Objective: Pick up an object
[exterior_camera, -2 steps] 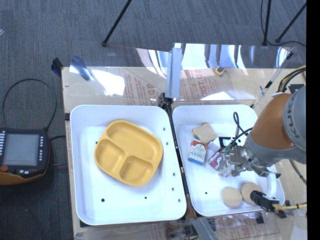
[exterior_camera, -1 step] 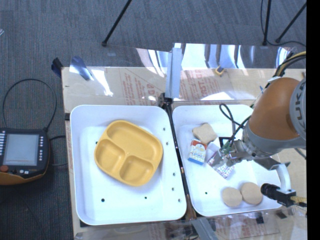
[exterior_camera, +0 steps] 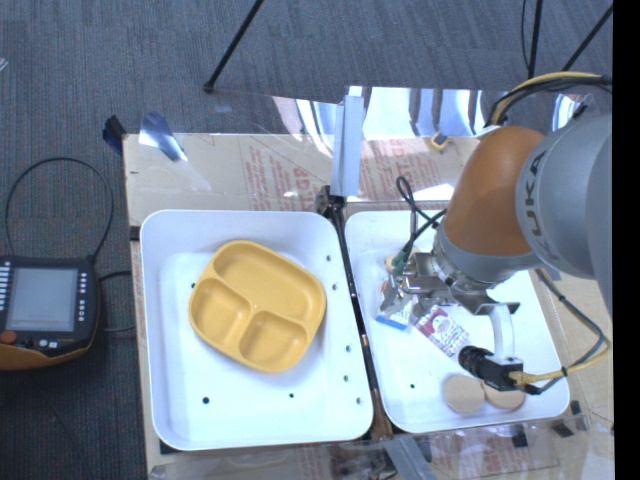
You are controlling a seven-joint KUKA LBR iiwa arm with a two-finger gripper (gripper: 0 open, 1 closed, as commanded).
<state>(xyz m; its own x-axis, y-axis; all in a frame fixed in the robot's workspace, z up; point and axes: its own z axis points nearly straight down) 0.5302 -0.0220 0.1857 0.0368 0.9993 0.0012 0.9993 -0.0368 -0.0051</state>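
A: Nearest edge of the right bin (exterior_camera: 560, 393): two round tan discs (exterior_camera: 464, 395) lying flat, side by side and touching, the right one partly under a black cable fitting.

B: Next item up?

A: A small flat packet (exterior_camera: 441, 330), pink-and-white print, in the right bin's middle. Long axis runs diagonally: one end points toward the bin's near-right corner, the other toward the far-left. Just beside its far-left end lies a second packet (exterior_camera: 394, 315), blue and white, apparently touching it.

B: Gripper?

A: The gripper (exterior_camera: 412, 286) sits directly above the packets' far ends, low over the right bin. Fingers are hidden in the clutter of metal and wires; cannot tell whether they are spread or closed, or whether anything is between them.

B: The arm?

A: Orange band (exterior_camera: 495, 193) and grey wrist housing (exterior_camera: 575, 198) cover the bin's far-right part.

B: Left bin?

A: The left bin (exterior_camera: 165, 268) holds a yellow divided plate (exterior_camera: 257, 305), three compartments, flat, roughly centred.

B: Beyond the bins?

A: Brown cardboard (exterior_camera: 230, 168) under the far edge. On the floor to the left, a teach pendant (exterior_camera: 45, 308) with its looped cable.
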